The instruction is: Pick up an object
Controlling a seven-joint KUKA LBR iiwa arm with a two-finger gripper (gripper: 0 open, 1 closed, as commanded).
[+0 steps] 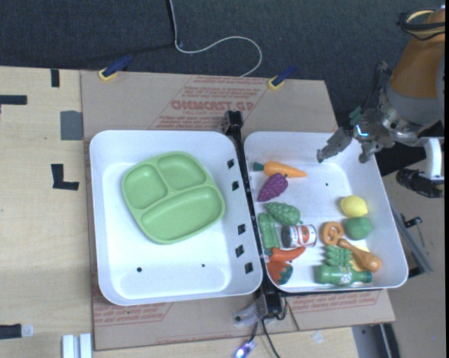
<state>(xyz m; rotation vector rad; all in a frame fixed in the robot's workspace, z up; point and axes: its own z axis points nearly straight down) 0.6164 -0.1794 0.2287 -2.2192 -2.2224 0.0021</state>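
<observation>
You will find the two-finger gripper point(349, 146) over the far right corner of the shallow white right bin point(385, 200), its two dark fingers spread apart with nothing between them. One finger point(330, 149) slants down to the left over the bin's floor, the other point(367, 152) sits close to the right wall; whether either tip touches the plastic, you cannot tell from this slant. Behind them, the grey arm with the orange band point(418, 66) runs off the right edge, so you see just its wrist end.

The things to pick all lie nearer and to the left of the gripper, well apart from it. An orange toy carrot point(284, 170) lies closest, by the far left of the bin, with a purple toy eggplant point(273, 187) touching it just nearer. Below that, a dark green leafy toy point(284, 213) and a small can with a red and white label point(298, 236) crowd together; a light green piece left of the can is partly covered and hard to name. A red and green toy pepper point(282, 263) rests against the near left wall. On the right side, a yellow toy lemon point(353, 205) sits just above a green round fruit point(358, 227), beside an orange pretzel-shaped toy point(332, 234) and a green bottle lying on its side point(342, 275).

The shallow white left bin point(112, 259) holds a light green three-compartment plate point(173, 196). Both bins sit on a brown cardboard sheet point(202, 103).
</observation>
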